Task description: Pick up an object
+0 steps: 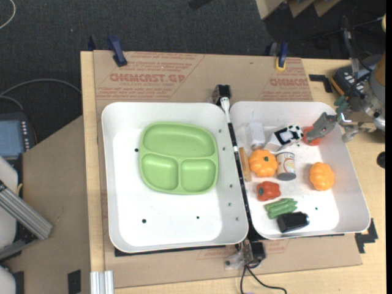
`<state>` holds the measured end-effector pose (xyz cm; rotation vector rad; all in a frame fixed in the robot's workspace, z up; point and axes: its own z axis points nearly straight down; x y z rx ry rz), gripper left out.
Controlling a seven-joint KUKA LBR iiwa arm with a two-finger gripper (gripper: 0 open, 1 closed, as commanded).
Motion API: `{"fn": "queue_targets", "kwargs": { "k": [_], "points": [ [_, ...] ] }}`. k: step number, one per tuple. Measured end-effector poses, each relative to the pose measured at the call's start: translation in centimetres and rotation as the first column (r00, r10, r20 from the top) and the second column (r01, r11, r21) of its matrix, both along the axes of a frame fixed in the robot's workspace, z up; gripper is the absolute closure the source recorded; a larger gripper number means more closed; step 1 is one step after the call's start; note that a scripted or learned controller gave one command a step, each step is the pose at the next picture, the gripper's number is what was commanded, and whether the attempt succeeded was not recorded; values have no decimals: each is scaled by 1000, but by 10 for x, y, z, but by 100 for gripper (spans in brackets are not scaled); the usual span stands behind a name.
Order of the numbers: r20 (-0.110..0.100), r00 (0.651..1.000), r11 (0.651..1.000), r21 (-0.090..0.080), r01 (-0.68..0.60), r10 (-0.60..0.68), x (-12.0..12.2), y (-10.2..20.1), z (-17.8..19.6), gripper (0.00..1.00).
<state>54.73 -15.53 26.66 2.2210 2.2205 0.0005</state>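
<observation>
dark carpet surrounds a bench topped with brown cardboard (184,72), which is held at its far edge by a blue clamp (116,49) and a second clamp with a yellow grip (281,58). two shallow white bins sit side by side on it. the left bin (122,219) holds a green divided plate (178,158), lying flat in the far half of the bin with its three compartments facing up.

the right bin (349,207) holds a cluster of small items. an orange pumpkin-shaped toy (263,163) sits near the dividing rim, just beside a small can (286,165) lying to its right. a second orange, rounded object (321,176) lies apart to the right. nearer the front are a red pepper-like piece (267,190), a green vegetable piece (281,207) and a black block (293,221), one after another toward the near edge. a black-and-white object (288,135) and a pale whitish item (255,131) lie toward the far side.

the gripper (317,131) reaches in from the right over the far right corner of the right bin, with something red at its tip; whether its jaws are apart or together i cannot tell, nor whether the red thing is held.
</observation>
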Motion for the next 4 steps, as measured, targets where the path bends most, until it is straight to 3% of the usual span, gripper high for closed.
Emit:
{"fn": "queue_targets", "kwargs": {
  "k": [1,2,3,4],
  "points": [
    [12,1000,1000,1,-10,10,-9,78,93,0],
    [5,1000,1000,-1,-2,2,-9,74,98,100],
    [-14,1000,1000,4,-2,2,-72,112,20,100],
    [11,1000,1000,3,-9,9,-67,177,118,100]
  ]
}}
